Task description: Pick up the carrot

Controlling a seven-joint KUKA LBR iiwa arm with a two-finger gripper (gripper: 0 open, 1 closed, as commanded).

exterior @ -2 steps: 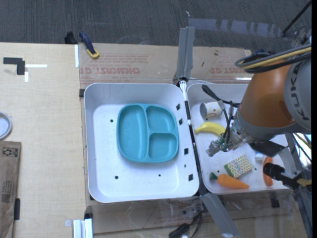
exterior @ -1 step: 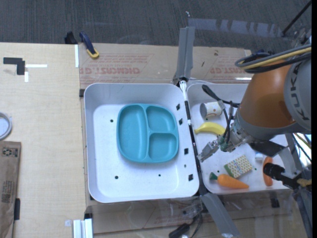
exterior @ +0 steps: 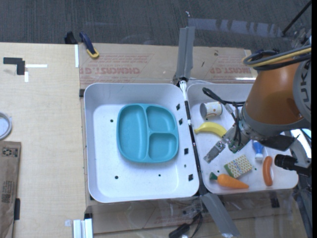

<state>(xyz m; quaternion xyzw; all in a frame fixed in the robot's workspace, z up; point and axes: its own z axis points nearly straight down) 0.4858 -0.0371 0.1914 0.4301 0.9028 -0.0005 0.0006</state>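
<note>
Orange, tapered carrot (exterior: 232, 182) with a green stub lies flat; whether the fingers (exterior: 214, 152) are parted, I cannot tell.

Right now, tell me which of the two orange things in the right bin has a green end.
The carrot, lying along the bin's near edge, has the green end. The hot dog, further right, is plain orange-red throughout.

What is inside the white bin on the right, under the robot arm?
The right white bin holds an orange carrot, yellow banana, small cup, patterned sponge and orange sausage. The arm covers the rest.
</note>
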